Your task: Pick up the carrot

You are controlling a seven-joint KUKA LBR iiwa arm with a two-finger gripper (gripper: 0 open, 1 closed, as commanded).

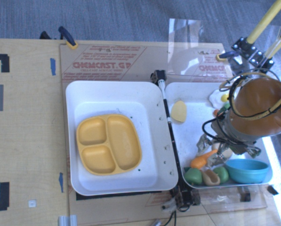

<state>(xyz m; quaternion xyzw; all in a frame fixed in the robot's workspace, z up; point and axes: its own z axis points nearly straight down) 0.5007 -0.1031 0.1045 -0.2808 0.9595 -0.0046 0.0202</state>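
The arm, orange band showing above its wrist, reaches in from the right and hangs low over the right bin [187, 140], its end effector [214, 155] down among the toys at the near end. Whether it is released or clenched cannot be told from here; the metal parts crowd together and the arm's bulk hides much of them. The carrot [200, 161] lies on the bin floor at the near side, orange, slanted, directly at the end effector's tip and seemingly touching it, though no grasp can be made out. Just nearer than the carrot sit two green pieces [194, 175] with a tan piece [209, 177] between them. A blue bowl [246, 170] stands to their right, against the near rim. Farther back, close to the divide between bins, rests a pale yellow piece [179, 111]. The left bin [84, 98] holds a yellow tray [108, 143] with three compartments. Both bins sit on a worktop [22, 140] covered with brown board.
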